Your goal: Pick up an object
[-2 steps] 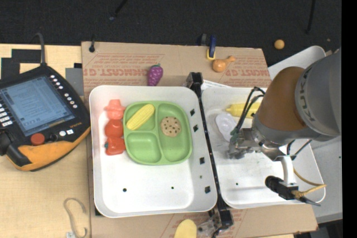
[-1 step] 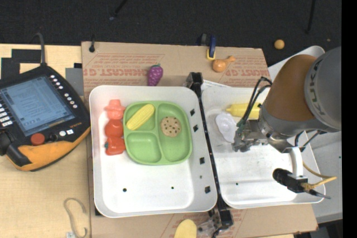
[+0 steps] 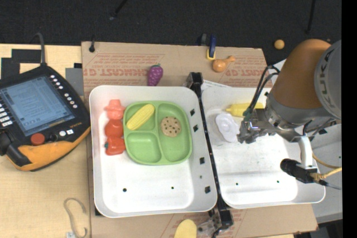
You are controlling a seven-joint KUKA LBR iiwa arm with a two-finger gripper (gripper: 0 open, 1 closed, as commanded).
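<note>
My gripper (image 3: 246, 135) hangs low over the right bin (image 3: 262, 187), near its upper left part. Just left of it lies a white rounded object (image 3: 226, 126), touching or nearly touching the fingers. A yellow object (image 3: 240, 110) lies just behind the gripper, partly hidden by the arm. In the left bin (image 3: 145, 192) a green divided plate (image 3: 159, 134) carries a yellow corn cob (image 3: 139, 116) and a cookie (image 3: 170, 126). A red and pink toy (image 3: 114, 128) lies beside the plate on its left.
A black divider clamp (image 3: 201, 136) runs between the bins. Behind the bins on the cardboard sit a purple grape toy (image 3: 155, 73) and an orange pear-like toy (image 3: 222, 63). A control tablet (image 3: 39, 114) lies at the left. A yellow object (image 3: 186, 228) rests at the front edge.
</note>
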